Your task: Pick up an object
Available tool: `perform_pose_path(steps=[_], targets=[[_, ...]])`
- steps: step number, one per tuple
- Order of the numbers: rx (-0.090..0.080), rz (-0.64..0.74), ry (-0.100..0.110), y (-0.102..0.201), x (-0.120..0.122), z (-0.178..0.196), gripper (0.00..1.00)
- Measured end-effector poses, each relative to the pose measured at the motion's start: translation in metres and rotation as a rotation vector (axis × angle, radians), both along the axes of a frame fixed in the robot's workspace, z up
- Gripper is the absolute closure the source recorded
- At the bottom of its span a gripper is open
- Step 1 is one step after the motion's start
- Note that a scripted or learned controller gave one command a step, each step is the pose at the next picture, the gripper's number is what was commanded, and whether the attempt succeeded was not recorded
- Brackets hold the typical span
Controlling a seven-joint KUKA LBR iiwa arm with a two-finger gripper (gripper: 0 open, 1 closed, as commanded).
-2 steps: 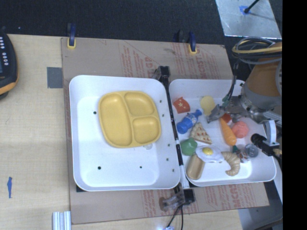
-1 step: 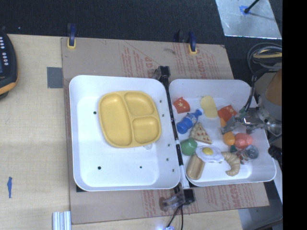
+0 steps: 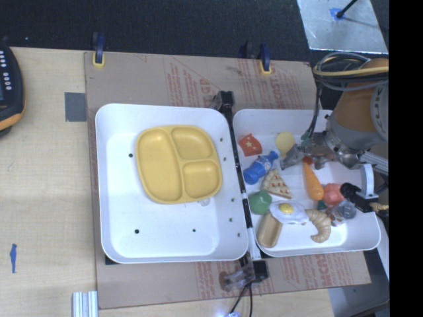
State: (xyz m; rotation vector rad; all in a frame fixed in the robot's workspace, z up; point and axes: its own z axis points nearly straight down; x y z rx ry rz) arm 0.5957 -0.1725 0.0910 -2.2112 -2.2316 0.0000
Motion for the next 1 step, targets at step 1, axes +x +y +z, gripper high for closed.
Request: perform_pose_path(steps=[1], targets=[[-0.004, -0.003, -0.008, -0.0344, 0.0645, 0.0473, 0.00]])
